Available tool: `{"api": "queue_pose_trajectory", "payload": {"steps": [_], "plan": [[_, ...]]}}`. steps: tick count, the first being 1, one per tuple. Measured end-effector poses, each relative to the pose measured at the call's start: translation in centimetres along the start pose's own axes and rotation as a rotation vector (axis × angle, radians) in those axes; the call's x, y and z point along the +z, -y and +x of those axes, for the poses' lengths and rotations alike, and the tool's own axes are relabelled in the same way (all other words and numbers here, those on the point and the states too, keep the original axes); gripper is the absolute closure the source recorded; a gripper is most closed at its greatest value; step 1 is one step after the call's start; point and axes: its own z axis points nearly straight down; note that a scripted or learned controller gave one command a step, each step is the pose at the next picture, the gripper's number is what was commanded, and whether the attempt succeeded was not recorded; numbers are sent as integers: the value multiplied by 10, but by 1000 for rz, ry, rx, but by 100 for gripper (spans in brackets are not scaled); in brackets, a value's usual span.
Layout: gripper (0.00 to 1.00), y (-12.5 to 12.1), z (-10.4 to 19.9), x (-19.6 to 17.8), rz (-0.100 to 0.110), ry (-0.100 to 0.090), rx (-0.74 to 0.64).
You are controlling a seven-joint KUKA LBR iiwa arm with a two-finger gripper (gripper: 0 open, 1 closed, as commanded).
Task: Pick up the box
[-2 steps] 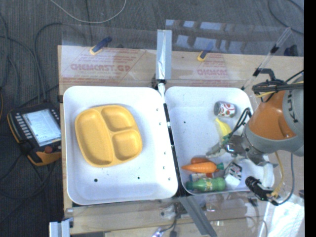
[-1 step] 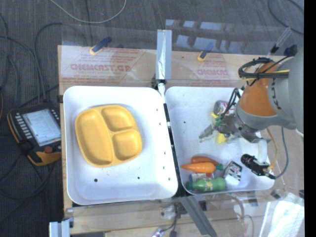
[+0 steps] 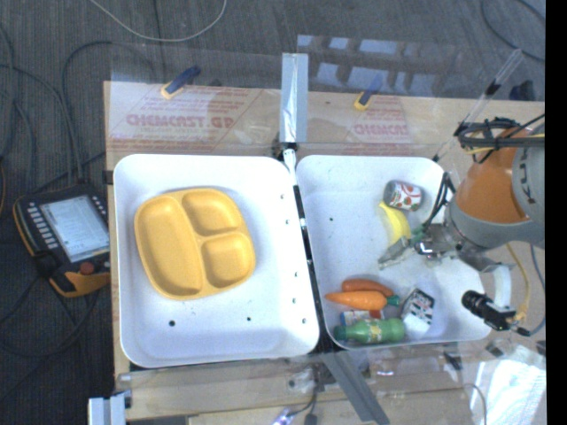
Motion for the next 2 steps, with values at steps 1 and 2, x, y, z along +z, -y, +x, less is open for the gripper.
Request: {"api": "queue_pose_trajectory", "payload": {"steps": [1, 2], "plan": [[0, -2, 22, 0, 0, 6, -138], [0, 7, 19, -1, -5, 3, -173]]}}
